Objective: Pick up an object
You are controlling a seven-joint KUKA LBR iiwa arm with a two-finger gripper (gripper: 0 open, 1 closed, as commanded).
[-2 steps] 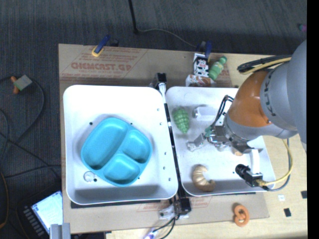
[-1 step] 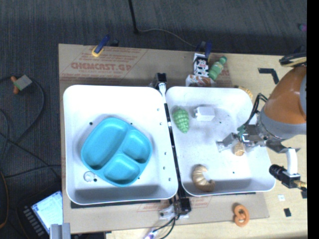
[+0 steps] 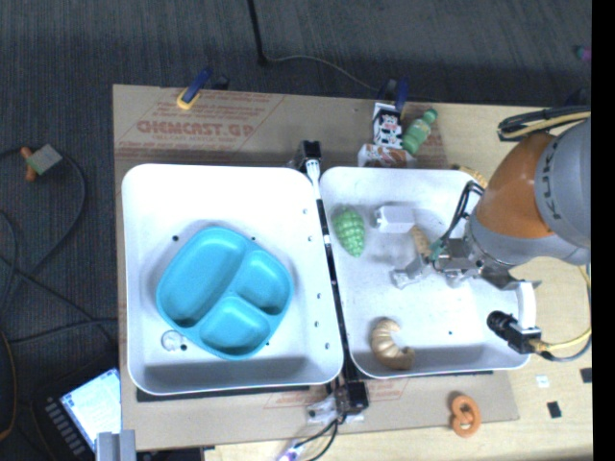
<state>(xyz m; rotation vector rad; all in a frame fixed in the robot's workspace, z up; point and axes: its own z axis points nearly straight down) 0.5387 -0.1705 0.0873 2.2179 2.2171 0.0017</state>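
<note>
Here we have our pincer (image 3: 411, 273) low in the right bin (image 3: 423, 363), near its middle, but we cannot tell how it is set or whether it grips anything. Just beside it lie a tan piece (image 3: 421, 241) and a white block (image 3: 394, 218); the green toy (image 3: 350, 230) and croissant (image 3: 388, 342) sit apart. We judge the pick unfinished: nothing is lifted yet.

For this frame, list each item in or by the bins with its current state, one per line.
blue divided plate: lying right way up in the left bin, compartments bare.
green toy: resting in the right bin near the divider, untouched.
croissant: resting near the right bin's front wall.
white block: lying near the back wall.
end effector: low inside the right bin, grip state unclear.
</note>
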